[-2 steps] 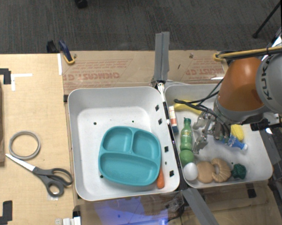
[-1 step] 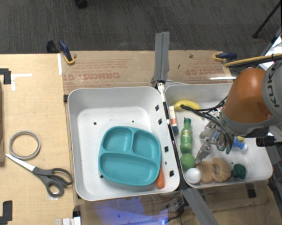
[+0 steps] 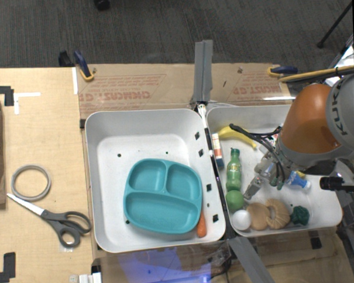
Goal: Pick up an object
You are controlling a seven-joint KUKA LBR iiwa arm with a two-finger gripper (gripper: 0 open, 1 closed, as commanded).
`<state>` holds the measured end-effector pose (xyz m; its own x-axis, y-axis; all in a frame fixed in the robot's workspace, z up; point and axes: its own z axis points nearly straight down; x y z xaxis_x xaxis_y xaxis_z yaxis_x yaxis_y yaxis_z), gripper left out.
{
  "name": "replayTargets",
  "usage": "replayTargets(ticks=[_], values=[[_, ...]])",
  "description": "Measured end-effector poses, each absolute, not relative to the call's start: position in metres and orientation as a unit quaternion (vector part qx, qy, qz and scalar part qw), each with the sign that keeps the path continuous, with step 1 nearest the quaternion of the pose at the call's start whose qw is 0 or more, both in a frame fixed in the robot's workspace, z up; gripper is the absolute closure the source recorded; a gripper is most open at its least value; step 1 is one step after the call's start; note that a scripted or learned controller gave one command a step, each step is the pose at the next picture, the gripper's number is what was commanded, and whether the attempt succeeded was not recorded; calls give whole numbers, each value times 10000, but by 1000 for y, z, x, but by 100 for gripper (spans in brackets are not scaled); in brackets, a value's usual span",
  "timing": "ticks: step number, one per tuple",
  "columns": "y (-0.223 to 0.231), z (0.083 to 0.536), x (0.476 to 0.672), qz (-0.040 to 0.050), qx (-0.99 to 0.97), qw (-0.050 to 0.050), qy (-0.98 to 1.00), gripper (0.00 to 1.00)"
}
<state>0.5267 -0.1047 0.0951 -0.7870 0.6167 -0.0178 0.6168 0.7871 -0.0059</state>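
Gripper (image 3: 253,186) hovering beside green bottle (image 3: 233,172), right bin; claw state unclear. Bottle looking light, rigid, slippery; grasping mid-body advisable.

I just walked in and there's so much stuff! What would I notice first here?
Probably the big teal divided plate lying in the left bin, with a small orange carrot by its lower right edge. Next, the robot arm's orange band over the right bin, its gripper down among the toys near a green bottle.
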Motion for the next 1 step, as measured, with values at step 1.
replayTargets(ticks=[1], values=[[-94, 92, 544, -5, 3051, 16, 9523, 0]])
